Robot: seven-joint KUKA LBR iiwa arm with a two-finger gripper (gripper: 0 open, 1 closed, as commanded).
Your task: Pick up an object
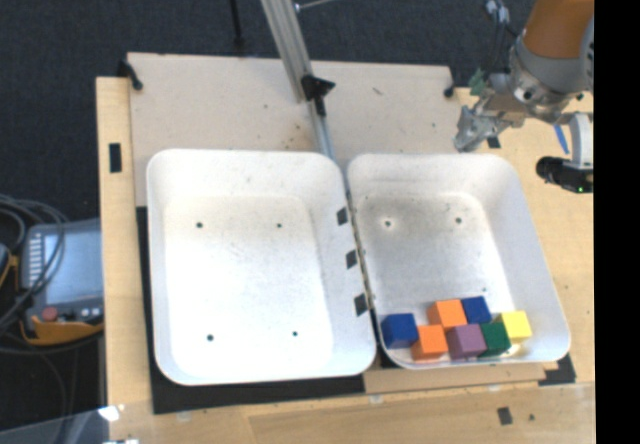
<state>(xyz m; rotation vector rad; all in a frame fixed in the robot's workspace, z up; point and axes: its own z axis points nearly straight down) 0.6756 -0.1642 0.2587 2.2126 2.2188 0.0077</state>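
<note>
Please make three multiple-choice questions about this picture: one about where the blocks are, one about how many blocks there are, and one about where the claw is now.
1. Where do the blocks lie?
A. in the left bin
B. in the near corner of the right bin
C. on the bare bench

2. How many blocks are there?
A. three
B. seven
C. twelve

3. Where is the claw?
A. down among the blocks
B. over the left bin
C. up at the far edge of the right bin

Answers: 1 B, they cluster at that bin's near edge. 2 B, two blue, two orange, one purple, green, yellow. 3 C, it hangs apart from the blocks.
</note>
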